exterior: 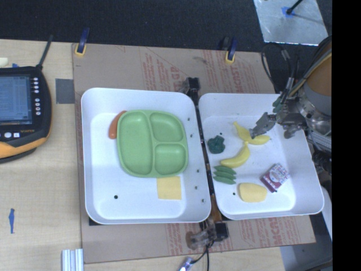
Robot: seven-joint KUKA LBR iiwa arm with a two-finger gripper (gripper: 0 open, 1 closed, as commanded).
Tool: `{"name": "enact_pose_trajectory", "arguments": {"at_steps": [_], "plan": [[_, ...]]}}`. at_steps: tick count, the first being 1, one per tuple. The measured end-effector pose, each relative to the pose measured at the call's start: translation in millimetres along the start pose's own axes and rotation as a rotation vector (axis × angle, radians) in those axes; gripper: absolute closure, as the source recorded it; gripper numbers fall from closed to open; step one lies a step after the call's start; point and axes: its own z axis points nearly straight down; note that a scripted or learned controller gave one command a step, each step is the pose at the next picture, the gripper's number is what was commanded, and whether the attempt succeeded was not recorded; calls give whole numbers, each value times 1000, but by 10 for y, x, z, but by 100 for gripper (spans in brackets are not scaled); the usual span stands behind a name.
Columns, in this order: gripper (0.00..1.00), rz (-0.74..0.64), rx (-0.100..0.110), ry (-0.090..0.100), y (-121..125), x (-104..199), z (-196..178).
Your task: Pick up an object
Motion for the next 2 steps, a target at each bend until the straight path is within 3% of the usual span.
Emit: {"name": "enact_pose_trajectory", "arguments": {"at_steps": [1, 2], "plan": [[0, 0, 2, -2, 490, -199, 963], [0, 0, 2, -1, 514, -332, 1592]]}}
